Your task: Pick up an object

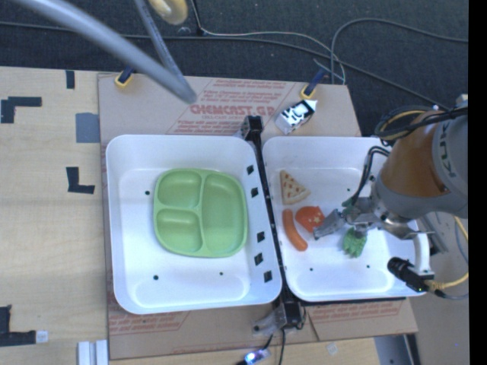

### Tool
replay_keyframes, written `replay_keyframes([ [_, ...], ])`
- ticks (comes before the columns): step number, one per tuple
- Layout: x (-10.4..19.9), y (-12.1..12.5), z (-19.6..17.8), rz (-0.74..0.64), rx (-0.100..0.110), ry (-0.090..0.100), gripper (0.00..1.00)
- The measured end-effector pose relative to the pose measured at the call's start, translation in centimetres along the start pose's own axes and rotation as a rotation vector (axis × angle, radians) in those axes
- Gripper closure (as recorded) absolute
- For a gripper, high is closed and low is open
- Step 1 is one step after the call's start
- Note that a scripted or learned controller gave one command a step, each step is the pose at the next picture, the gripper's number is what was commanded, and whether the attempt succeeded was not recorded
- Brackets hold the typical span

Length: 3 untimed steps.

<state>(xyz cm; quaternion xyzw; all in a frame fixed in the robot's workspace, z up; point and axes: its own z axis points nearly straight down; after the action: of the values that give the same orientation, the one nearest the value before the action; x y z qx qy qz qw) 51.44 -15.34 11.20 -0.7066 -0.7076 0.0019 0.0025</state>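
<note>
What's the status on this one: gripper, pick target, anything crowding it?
Gripper low in the right bin, nothing seen held. Tip beside the tomato slice; broccoli just under the wrist. Sausage and pizza slice close by; green divided plate in the left bin.

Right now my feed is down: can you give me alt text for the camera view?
The gripper is low in the right bin, beside a red tomato-like toy, with a green broccoli-like piece just to its right. A pizza slice and a sausage also lie in that bin; the left bin holds a green divided plate.
</note>
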Motion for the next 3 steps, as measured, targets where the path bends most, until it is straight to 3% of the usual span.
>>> replay_keyframes([
  [1,0.1,0.1,-1.3,-0.001,-0.003,0.0,1.0],
  [3,0.1,0.6,-9.8,0.0,-0.01,-0.002,1.0],
])
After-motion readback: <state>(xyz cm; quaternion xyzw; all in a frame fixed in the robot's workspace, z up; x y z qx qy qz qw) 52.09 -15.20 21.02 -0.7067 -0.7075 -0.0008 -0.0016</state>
